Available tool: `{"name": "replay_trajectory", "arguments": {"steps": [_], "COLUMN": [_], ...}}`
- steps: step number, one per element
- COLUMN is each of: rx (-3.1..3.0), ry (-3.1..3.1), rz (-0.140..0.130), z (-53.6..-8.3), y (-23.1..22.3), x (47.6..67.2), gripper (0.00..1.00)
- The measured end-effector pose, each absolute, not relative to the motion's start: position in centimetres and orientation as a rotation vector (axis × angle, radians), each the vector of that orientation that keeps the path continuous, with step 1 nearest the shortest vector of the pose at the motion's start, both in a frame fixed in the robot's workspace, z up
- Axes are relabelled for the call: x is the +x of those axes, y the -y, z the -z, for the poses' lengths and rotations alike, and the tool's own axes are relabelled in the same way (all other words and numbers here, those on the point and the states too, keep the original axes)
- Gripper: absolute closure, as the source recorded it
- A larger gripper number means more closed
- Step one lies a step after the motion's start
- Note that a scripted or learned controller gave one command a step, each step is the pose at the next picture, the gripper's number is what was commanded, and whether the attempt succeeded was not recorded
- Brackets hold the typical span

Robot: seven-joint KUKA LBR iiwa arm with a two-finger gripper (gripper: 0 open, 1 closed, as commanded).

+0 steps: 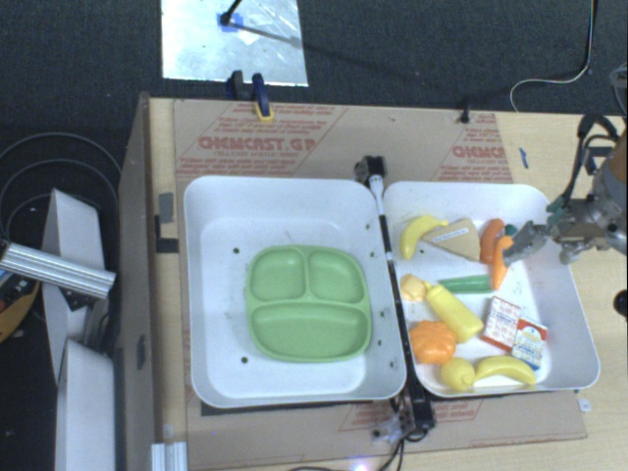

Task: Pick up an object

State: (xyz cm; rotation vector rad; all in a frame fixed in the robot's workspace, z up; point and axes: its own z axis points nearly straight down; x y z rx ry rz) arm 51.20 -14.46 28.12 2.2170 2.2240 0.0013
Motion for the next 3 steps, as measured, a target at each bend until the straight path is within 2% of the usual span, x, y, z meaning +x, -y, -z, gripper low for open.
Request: {"name": "replay_trajectory", "arguments": {"steps": [1,2,3], "rx": [2.218,2.223,2.216], "ry": [-2.226,-2.223,-2.220], "rz": [0.004,0.003,-0.003], "z": [-15.9,-8.0,-9.5], "y": [17.9,19.6,19.6], "x": [59.1,58.4,58.7], "gripper": [0.00,0.00,1.00]}}
